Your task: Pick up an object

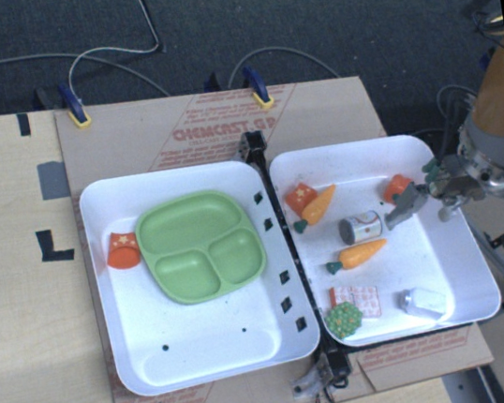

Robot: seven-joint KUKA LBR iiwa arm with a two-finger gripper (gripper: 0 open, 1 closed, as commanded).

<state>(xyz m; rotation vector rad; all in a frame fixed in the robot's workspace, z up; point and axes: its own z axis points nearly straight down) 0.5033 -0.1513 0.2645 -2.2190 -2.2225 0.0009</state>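
A green broccoli toy [345, 320] is lying at the right bin's [469, 252] front edge, beside a clear cup [421, 303]. The gripper [411, 203] is hovering near the orange-red piece [397, 187], holding nothing; its finger spacing is unreadable.

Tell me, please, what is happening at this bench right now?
A robot arm reaches in from the right, its gripper low over the right bin, close to a small orange-red object and a little can. Nothing can be seen lifted. Two toy carrots and a green toy vegetable lie nearby. The left bin holds a green divided plate and an orange cup.
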